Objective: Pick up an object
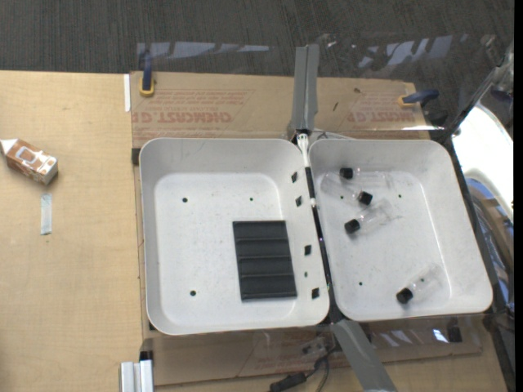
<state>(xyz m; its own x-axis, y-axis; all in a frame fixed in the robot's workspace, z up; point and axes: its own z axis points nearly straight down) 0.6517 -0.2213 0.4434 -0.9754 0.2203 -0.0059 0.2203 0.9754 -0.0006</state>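
Starting at the far left, you have a small orange-and-white carton (31, 162) lying on the bare table (73, 300), with a thin pale strip (46, 216) just below it. Both are well apart from the bins.

Next comes the left bin (148, 219). On its floor lies a black ridged block (264, 260), flat, its long side running front to back, set toward the wall the two bins share. Behind both bins you see a sheet of printed cardboard (196, 104), held by a yellow clamp (147, 85) at its left corner and a blue-handled clamp (417, 99) near its right. A grey post (305, 88) stands where the bins meet.

The right bin (467, 219) lies on the side the arm reaches in from, and it holds the things you could pick up: four small clear vials with black caps. One vial (346, 172) sits near the back of the bin, a second vial (364, 197) just in front and right of it, and a third vial (352, 226) nearer the middle. These three lie close together but apart from each other. A fourth vial (404, 296) lies alone toward the front right corner. Their clear bodies are faint against the white floor, so you cannot tell exactly how each one lies.

As for the end effector, you cannot tell whether it is released, clenched or grasping anything.
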